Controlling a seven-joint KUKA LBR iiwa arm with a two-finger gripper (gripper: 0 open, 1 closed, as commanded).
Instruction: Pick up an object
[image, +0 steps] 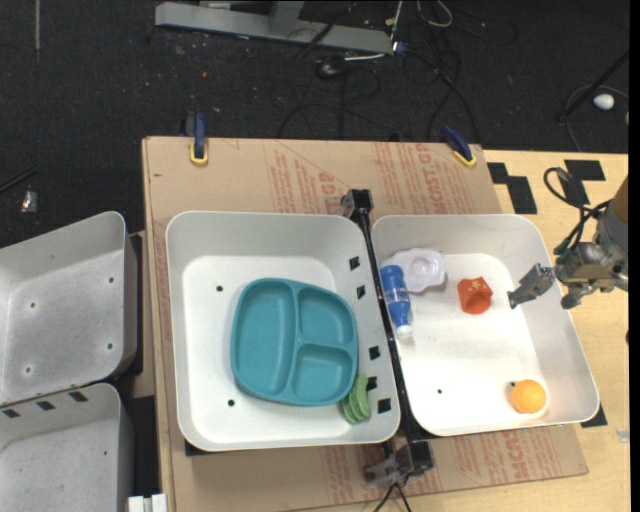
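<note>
Gripper (548, 283) at right rim of right bin (566, 330), one dark finger poking over bin floor; nothing seen between fingers, spread cannot be told. Red block (475, 295) nearest, just to its left on bin floor, apart from finger. Orange ball (528, 396) below gripper, in near corner. White cup (421, 270) further left, touching blue bottle (396, 296) beside divider. Beyond divider, left bin (190, 330) with teal divided plate (295, 341); green thing (356, 402) at plate's corner.
</note>
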